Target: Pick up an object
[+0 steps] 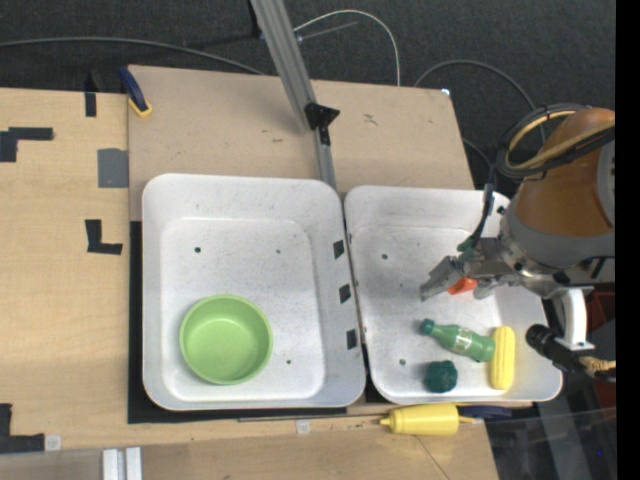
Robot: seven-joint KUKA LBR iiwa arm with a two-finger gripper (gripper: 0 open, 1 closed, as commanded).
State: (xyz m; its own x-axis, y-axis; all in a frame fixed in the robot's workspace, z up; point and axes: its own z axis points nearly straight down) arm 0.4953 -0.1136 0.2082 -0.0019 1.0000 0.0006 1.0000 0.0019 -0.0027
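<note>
My gripper [458, 284] is low over the right bin [400, 218], near its middle right. Its grey fingers [436, 280] stand apart, so it is open. A small orange object [461, 287] lies between them, and I cannot tell whether they touch it. Just below the gripper lie a green bottle [459, 340], a yellow oblong object [502, 357] and a dark green lump [440, 375], all apart from the fingers.
A green bowl [226, 339] sits at the front of the left bin [240, 208]. A yellow bottle [425, 420] lies on the bench in front of the right bin. A grey metal pole [290, 58] slants in over the divide between the bins.
</note>
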